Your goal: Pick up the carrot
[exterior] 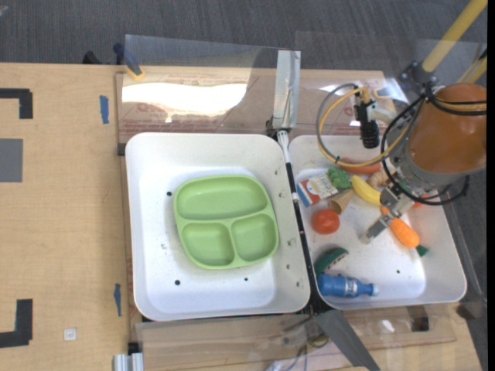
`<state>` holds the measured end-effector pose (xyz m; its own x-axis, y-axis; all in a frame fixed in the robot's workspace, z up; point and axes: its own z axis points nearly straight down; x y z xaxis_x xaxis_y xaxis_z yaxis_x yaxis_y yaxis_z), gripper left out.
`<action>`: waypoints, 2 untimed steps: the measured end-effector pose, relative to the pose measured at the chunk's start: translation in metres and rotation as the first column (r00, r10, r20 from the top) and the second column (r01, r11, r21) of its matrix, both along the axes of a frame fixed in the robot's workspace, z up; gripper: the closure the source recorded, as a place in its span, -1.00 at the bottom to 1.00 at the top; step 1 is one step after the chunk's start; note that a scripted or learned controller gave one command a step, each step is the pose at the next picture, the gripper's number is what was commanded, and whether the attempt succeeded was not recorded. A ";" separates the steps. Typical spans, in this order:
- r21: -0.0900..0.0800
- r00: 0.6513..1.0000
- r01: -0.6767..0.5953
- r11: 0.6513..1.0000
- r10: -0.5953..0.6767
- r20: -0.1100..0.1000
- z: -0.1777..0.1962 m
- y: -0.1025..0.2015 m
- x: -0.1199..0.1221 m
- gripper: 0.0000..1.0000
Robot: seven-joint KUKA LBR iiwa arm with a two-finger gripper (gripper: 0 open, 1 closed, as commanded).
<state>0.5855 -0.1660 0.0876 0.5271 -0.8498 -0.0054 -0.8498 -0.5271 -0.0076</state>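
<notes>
The carrot point(405, 233) is orange with a green tip and lies in the right bin point(445, 280) near its right wall, pointing down and to the right. The gripper point(384, 219) hangs low over the bin below the arm's orange band point(456, 130). It sits right against the carrot's upper left end. Whether the carrot is held cannot be made out.
The right bin also holds a red tomato point(326, 221), a yellow banana point(365, 189), a green vegetable point(338, 178), a small packet point(312, 189), a blue bottle point(345, 287) and a dark green piece point(331, 257). A green divided plate point(226, 221) lies in the left bin point(151, 207).
</notes>
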 end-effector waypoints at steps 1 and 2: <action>-0.007 0.996 0.088 0.996 -0.088 0.002 0.001 -0.008 -0.049 -1.00; -0.008 0.942 0.335 0.942 -0.335 0.006 0.002 -0.009 -0.073 -1.00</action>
